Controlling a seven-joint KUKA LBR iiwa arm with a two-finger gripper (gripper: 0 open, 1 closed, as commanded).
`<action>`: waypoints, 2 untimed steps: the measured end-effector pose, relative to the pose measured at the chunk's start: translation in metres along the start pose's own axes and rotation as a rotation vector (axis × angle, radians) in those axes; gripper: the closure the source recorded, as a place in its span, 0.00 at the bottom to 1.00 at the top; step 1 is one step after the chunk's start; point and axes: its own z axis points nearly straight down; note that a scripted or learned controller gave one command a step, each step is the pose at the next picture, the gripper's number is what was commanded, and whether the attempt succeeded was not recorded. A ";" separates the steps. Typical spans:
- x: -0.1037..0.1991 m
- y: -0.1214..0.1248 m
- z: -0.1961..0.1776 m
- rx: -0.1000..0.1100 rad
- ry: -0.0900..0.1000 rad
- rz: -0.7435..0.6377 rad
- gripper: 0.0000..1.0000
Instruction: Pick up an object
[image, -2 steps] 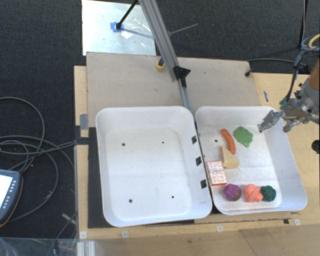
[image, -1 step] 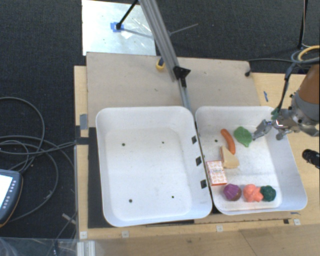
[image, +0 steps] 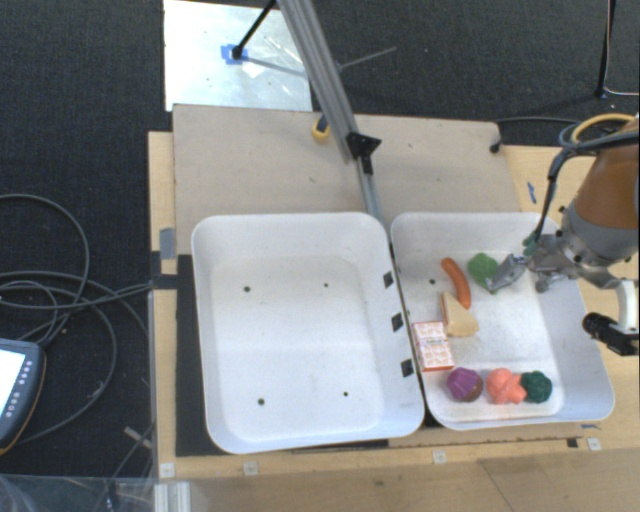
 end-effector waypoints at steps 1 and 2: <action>-0.001 0.002 -0.014 -0.007 -0.002 0.000 1.00; -0.002 0.011 -0.061 -0.009 -0.004 -0.003 1.00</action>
